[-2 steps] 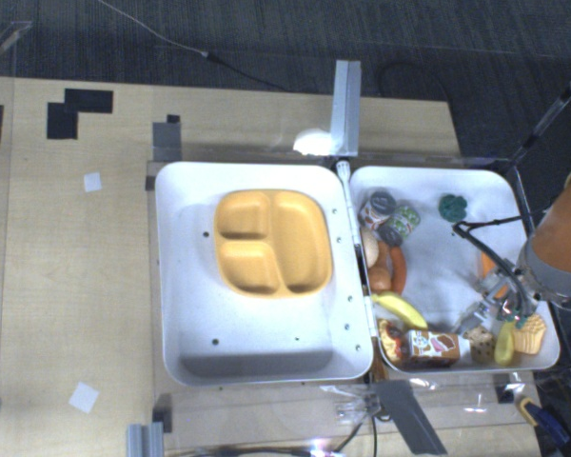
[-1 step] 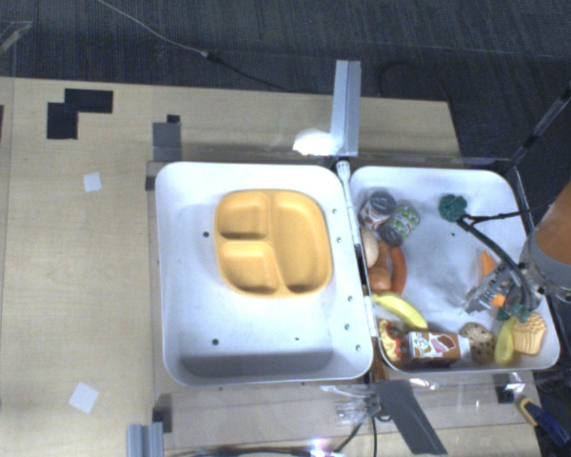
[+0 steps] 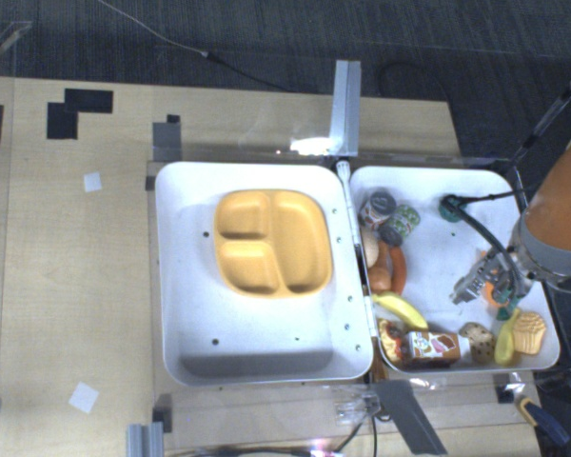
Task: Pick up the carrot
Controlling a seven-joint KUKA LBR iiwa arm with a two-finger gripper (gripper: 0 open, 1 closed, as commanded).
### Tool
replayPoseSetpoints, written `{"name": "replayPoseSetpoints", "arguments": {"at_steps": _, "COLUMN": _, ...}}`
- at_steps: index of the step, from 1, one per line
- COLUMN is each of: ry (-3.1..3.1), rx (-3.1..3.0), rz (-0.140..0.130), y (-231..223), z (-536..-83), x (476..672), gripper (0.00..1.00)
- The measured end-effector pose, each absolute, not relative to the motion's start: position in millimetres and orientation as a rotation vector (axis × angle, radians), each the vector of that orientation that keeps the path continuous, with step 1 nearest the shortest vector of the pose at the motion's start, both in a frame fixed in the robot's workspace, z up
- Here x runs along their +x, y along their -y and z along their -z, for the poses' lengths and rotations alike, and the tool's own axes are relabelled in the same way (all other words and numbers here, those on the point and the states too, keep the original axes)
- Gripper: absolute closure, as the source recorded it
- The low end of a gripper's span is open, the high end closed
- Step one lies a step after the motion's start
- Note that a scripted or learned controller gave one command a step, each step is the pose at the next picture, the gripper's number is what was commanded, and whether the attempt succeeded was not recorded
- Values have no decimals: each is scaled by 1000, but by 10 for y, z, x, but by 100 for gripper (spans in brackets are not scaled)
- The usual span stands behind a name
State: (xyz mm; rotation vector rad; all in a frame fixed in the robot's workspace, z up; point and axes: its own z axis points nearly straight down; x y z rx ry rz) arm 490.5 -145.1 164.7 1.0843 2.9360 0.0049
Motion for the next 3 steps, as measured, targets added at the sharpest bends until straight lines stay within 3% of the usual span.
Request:
{"name": "replayPoseSetpoints", "arguments": {"at_steps": 1, "ry": -2775, "rx": 1452, "rz": -7, "y": 782, "z": -2271, "x": 4898, "gripper": 100}}
{"name": "replayPoseSetpoints", "arguments": {"at_steps": 2, "ry": -2976, "rx": 975, "rz": -3, "y": 801, "z": -2361, "x": 4895, "gripper": 100}}
{"name": "replayPoseSetpoints", "arguments": {"at_steps": 3, "ry": -3080, "rx": 592, "rz": 0, "y": 1245, "z": -1615, "x": 4882, "gripper": 100}}
